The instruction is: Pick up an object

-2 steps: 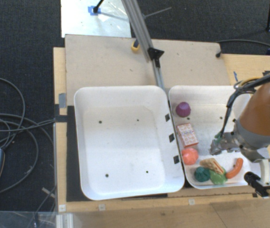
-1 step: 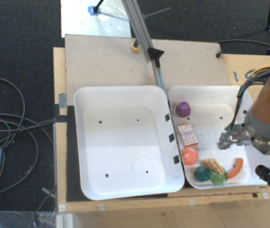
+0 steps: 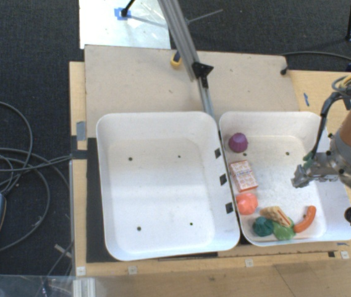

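The gripper (image 3: 300, 178), its state impossible to tell, is seen over the right bin (image 3: 268, 124); a glossy orange sausage shape (image 3: 304, 219), perhaps plastic, lies at its six o'clock

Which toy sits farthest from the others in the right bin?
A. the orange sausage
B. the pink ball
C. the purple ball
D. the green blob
C: the purple ball lies alone near the far end of the right bin, while the sausage, green blob and pink ball cluster at the near end.
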Controlling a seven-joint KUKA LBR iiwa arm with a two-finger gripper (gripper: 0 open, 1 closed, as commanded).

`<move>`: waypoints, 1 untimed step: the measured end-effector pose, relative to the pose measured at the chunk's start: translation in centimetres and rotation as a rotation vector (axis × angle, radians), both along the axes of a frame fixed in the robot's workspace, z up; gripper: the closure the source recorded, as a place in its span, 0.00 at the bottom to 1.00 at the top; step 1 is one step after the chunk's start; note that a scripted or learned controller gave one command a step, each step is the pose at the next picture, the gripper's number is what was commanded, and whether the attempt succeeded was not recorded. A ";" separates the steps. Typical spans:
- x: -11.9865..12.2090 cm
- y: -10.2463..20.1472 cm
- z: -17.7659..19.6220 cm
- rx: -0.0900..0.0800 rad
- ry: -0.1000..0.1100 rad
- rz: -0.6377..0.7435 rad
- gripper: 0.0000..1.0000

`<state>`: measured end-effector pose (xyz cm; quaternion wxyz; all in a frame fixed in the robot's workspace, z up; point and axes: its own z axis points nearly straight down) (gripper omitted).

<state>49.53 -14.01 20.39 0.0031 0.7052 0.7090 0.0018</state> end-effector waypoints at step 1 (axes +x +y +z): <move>0.6 0.8 4.8 0.000 -0.001 0.002 1.00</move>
